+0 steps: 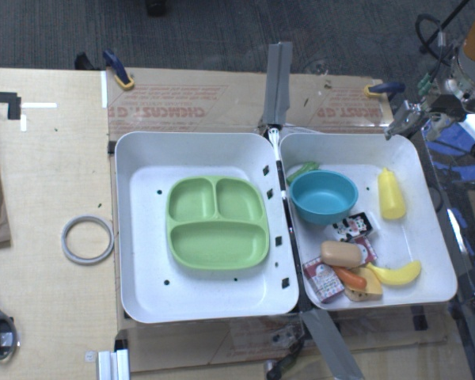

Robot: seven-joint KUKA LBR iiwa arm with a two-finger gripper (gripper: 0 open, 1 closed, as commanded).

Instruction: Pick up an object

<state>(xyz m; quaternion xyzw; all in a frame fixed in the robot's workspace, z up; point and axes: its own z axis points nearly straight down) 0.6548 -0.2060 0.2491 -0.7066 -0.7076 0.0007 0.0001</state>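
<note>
Banana [396,273] looks light, slick and curved, I'd pinch its middle; can't tell my gripper's [404,121] state

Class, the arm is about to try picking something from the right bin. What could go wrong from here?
1. The bun, carrot and packet lie touching, so the fingers may catch two things or slip.
2. The banana lies close to the right bin wall, leaving little room for a finger.
</note>
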